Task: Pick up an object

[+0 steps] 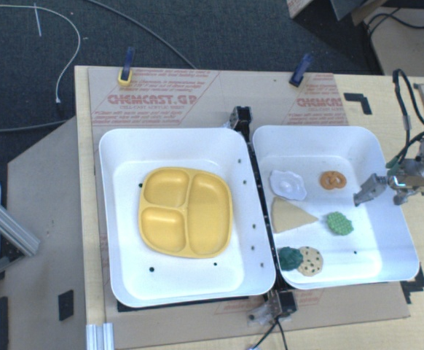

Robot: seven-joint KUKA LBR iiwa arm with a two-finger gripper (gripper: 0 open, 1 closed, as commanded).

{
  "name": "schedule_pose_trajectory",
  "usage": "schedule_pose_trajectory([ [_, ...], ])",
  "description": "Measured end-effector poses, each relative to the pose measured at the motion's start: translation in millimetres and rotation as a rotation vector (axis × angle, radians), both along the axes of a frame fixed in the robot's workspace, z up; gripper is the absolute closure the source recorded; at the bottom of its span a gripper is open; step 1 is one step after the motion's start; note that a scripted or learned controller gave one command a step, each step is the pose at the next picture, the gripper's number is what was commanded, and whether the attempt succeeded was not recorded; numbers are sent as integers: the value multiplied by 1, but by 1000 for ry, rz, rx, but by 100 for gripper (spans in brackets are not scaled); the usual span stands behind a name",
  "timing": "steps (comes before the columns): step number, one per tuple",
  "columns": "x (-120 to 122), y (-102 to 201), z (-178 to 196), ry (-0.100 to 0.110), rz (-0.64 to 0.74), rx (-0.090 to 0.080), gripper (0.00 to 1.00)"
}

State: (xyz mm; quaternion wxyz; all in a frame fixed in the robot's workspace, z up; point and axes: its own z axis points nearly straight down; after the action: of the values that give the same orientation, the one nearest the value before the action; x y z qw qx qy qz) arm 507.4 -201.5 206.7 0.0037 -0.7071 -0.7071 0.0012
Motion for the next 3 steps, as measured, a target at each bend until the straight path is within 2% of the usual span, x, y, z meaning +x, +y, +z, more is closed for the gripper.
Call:
schedule_pose_trajectory([
  [2,0,0,-115,-4,0,0,0],
  [3,0,0,-103,-7,0,-1,100],
])
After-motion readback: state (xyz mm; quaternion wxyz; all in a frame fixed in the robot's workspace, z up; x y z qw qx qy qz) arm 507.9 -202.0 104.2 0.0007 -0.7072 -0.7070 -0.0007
